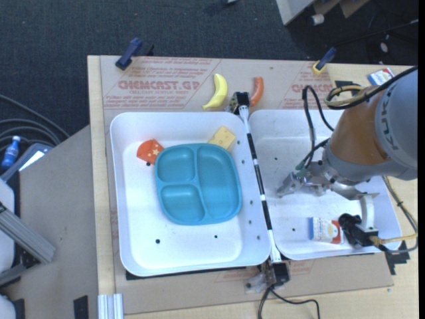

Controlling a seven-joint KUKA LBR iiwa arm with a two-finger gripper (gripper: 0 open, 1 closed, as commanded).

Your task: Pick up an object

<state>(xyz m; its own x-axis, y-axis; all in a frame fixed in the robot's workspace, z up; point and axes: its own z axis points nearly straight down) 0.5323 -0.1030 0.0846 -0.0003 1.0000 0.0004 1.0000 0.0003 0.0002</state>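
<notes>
Now, gripper: I see it low over the floor of the right bin, in that bin's left half, with its tip pointing toward the left bin.
Grip: I cannot tell whether it is open or closed; the tip is too small and blurred on my screen.
Arm: grey with an orange band, it reaches in from the right across the middle of the right bin.
Packet: a small white packet with red and blue print lies flat on the floor of the right bin, near its front edge.
Packet against gripper: it sits in front of the tip and to its right, clearly apart from it and not touching.
Plate: a teal divided plate lies flat in the middle of the left bin.
Orange toy: it sits just beside the plate's back left corner, in the left bin.
Yellow block: it is at the plate's back right corner, and I cannot tell whether they touch.
Banana: it lies on the bench behind the left bin, outside both bins.
Orange stick: it is on the bench near the banana, behind the gap between the bins.
</notes>
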